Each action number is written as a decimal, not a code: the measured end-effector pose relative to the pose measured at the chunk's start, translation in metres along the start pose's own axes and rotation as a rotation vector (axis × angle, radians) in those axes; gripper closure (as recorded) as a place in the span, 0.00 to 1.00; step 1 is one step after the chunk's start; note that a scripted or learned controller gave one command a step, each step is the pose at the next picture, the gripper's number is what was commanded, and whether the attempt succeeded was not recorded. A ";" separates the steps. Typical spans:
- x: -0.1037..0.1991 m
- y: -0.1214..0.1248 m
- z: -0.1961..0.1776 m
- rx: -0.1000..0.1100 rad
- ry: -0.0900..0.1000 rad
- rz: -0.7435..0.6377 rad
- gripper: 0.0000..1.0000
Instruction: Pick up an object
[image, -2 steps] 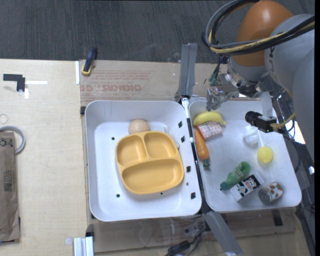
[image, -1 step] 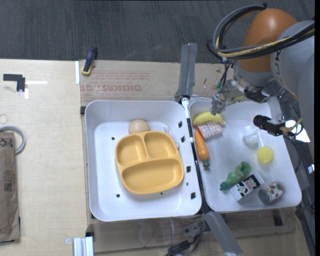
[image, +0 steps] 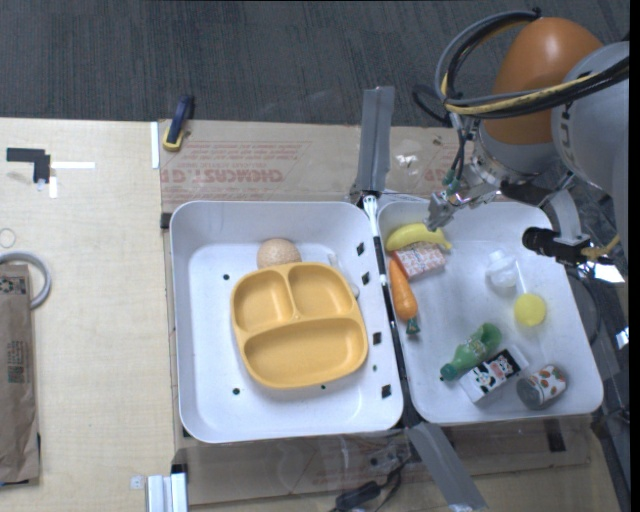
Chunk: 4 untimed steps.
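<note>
Tool (image: 441, 213) poised just above banana (image: 416, 237); banana's long axis lies crosswise beneath tool, carrot (image: 402, 291) further below. Tool state cannot be told.

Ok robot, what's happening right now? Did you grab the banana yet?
Gripper low over banana, right bin's far corner. Nothing lifted yet. Red-and-white packet and carrot crowd the banana's near side.

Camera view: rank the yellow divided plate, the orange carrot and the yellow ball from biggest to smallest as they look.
1. Yellow divided plastic plate, by far
2. Orange carrot
3. Small yellow ball
</note>
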<state>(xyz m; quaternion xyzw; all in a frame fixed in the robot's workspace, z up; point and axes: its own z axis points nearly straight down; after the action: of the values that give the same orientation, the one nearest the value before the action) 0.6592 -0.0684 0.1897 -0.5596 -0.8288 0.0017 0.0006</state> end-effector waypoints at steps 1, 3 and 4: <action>-0.001 0.000 -0.007 0.002 -0.001 0.000 1.00; 0.001 0.001 -0.008 0.000 -0.001 -0.024 1.00; -0.001 0.002 -0.015 0.001 -0.002 -0.024 1.00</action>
<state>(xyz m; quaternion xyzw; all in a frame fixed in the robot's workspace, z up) 0.6609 -0.0683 0.2048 -0.5497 -0.8354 0.0027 0.0000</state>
